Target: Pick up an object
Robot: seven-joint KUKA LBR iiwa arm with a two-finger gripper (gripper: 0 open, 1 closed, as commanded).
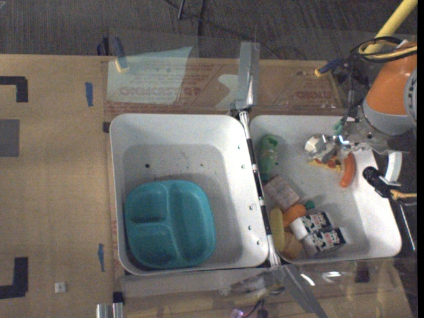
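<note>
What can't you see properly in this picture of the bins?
- Gripper: camera view, a blurry shiny patch, so its fingers are unclear.
- Arm: cut off by the right edge.
- Black-and-white cartons: print too small to read.
- Yellow thing: partly tucked against the divider.

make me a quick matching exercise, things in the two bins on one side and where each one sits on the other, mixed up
Things:
1. teal divided plate
2. green bottle
3. black-and-white carton
4. pincer

Places:
A. right bin, near its front edge
B. left bin, front half
C. over the back of the right bin, above an orange piece
D. right bin, against the wall shared with the left bin

Pairs: 1-B, 2-D, 3-A, 4-C
</note>
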